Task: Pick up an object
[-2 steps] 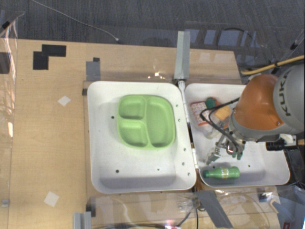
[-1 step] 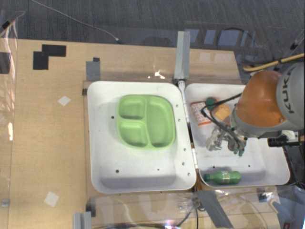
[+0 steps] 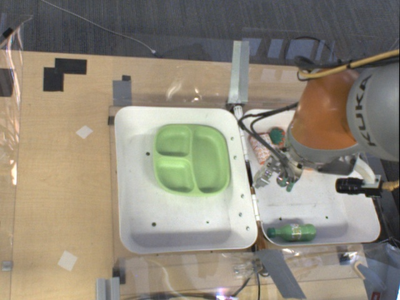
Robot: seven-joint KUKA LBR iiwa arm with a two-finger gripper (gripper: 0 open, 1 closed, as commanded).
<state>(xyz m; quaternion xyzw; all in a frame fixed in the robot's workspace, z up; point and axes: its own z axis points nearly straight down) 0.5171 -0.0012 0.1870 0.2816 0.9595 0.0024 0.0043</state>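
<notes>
My gripper [image 3: 275, 177] hangs low over the left part of the right bin [image 3: 325, 220], under the orange wrist band. A green bottle [image 3: 291, 232] lies on its side at that bin's near wall, a short way below the gripper. A small red and green object [image 3: 275, 134] sits near the bin's far left corner, partly hidden by cables. A red-and-white striped item [image 3: 257, 146] lies by the left wall, just above the gripper. I see nothing held in the gripper.
The left bin [image 3: 144, 217] holds a light green divided plate [image 3: 190, 159] in its middle. The arm's body covers much of the right bin's far half. Black cables loop from the wrist over the wall between the bins.
</notes>
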